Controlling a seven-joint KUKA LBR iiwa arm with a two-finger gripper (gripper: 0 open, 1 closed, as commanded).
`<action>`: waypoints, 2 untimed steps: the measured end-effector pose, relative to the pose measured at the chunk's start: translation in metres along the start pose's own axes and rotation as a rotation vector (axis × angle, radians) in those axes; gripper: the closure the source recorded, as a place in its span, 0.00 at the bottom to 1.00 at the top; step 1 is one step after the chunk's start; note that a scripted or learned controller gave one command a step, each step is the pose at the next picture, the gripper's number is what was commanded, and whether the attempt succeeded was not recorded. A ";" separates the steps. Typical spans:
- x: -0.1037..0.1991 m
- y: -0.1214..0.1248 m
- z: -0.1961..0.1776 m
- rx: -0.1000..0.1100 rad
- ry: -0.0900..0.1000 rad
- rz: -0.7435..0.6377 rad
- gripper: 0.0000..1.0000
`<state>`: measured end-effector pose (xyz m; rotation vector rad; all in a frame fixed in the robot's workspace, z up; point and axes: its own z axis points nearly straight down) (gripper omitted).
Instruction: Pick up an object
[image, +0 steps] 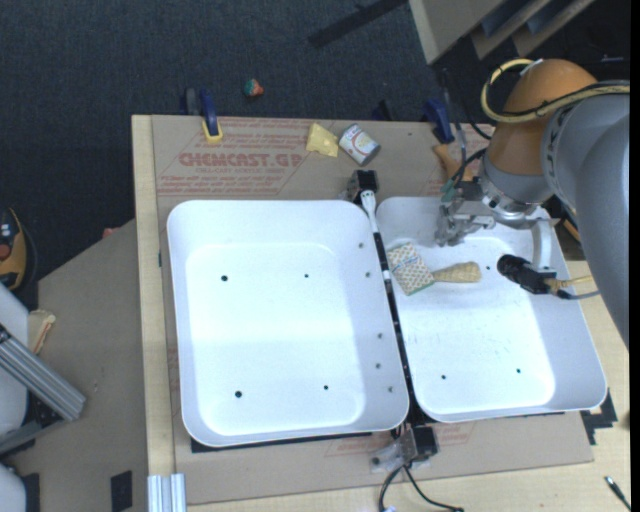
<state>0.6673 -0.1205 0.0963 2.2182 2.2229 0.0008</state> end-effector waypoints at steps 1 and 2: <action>-0.075 -0.017 -0.091 -0.009 -0.007 0.009 1.00; -0.107 -0.055 -0.189 -0.011 -0.007 0.007 1.00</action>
